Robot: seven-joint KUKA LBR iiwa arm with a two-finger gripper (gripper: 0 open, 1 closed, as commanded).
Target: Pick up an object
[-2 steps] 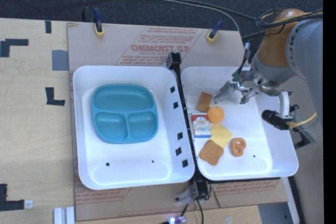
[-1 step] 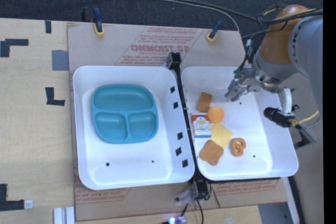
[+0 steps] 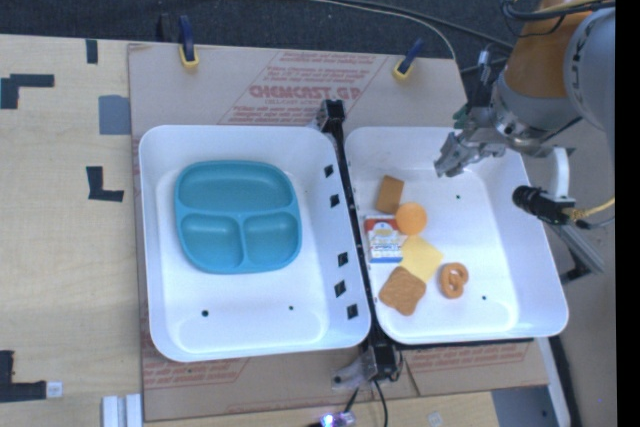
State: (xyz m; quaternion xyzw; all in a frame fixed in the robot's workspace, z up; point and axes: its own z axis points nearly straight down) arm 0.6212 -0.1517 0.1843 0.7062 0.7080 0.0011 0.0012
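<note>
The right bin (image 3: pixel 500 300) holds several toy foods: a brown block (image 3: pixel 389 194), an orange ball (image 3: pixel 411 218), a small printed packet (image 3: pixel 384 239), a yellow slice (image 3: pixel 421 258), a tan toast piece (image 3: pixel 403 290) and a pretzel-like ring (image 3: pixel 453 279). My gripper (image 3: pixel 452 158) hangs over the bin's upper right part, to the right of and above the brown block. It is apart from every item and nothing shows between its fingertips.
The left bin (image 3: pixel 160 310) contains a blue three-compartment plate (image 3: pixel 238 216). A black divider strip (image 3: pixel 345 235) runs between the bins. Two clamps (image 3: pixel 187 48) (image 3: pixel 406 65) pin the cardboard sheet at the back. A cable (image 3: pixel 400 12) crosses the dark area behind.
</note>
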